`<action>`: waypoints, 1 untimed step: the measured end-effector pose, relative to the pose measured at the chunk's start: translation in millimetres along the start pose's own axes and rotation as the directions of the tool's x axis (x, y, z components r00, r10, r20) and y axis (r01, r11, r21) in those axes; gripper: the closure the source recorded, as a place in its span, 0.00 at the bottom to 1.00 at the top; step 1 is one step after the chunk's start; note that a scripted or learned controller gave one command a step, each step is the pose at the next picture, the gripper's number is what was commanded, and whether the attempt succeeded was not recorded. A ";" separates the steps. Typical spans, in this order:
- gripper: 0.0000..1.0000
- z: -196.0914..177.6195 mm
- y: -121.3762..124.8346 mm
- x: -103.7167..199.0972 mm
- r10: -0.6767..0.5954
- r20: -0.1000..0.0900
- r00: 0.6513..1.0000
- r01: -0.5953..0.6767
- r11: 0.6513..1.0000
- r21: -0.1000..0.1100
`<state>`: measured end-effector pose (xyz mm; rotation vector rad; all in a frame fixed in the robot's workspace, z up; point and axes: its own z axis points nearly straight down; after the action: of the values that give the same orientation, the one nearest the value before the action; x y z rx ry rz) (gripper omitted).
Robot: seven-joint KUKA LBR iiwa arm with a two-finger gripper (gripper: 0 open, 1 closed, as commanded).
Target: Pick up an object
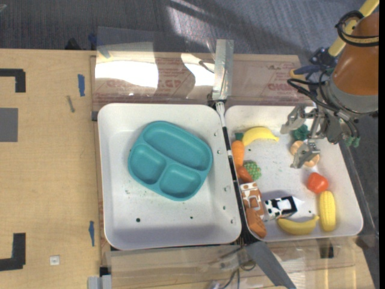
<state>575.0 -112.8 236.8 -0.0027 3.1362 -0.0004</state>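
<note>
Gripper (308, 138) hangs over the right bin (352, 221), upper-right part, arm coming in from the top right w/ the orange band above it. Fingers point down and look spread apart, nothing seen between them, so open, not gripping. Fingertips end just above a small tan item (302, 159), too blurred to say what it is or whether they touch. Another small tan/green bit (299, 132) sits just left of the gripper.

Other things in the right bin: banana (260, 135) left of the gripper, near the bin's top-left; carrot (238, 152) upright just below-left of it along the left wall; green leafy piece (252, 170) beside the carrot. Red-orange item (317, 182) just below the gripper, slightly right. Corn (327, 209) below that, near the right wall. 2nd banana (297, 224) at the bottom, touching the corn's lower end. Black-and-white toy (281, 206) just above that banana. Brown/white pieces (251, 205) stacked along the left wall, lower part.

Left bin (120, 221) holds 1 teal tray (171, 159) w/ 3 compartments, tilted, about centre, well apart from the gripper.
</note>
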 end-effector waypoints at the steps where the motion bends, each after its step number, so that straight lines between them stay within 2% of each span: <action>1: 0.00 131.2 -73.8 -29.2 0.168 -0.015 0.986 -0.168 0.986 -0.001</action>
<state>605.0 -186.6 105.8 0.2622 3.1406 0.0032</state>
